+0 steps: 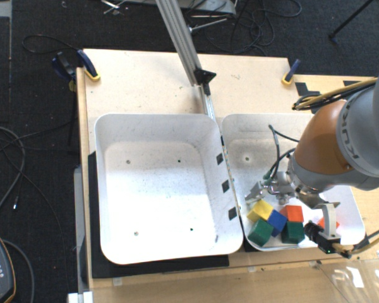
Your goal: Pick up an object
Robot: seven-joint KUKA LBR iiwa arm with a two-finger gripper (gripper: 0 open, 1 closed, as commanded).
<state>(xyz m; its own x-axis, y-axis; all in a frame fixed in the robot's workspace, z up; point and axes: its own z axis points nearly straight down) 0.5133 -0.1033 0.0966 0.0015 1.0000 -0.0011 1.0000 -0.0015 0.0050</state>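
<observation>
The gripper [270, 193] hangs in the right bin [240, 145], its state impossible to tell; yellow block [260, 210], blue block [277, 221], green blocks [261, 233] just below it.

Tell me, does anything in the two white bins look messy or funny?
Nothing looks spilled or broken. The small blocks are just bunched in the near corner of the right white bin: a yellow block, blue block, orange block and two green blocks, with the grey arm over them.

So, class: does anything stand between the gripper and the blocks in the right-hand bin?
Nothing visible does. The gripper hangs directly over the yellow block, with the blue block and orange block beside it.
</observation>
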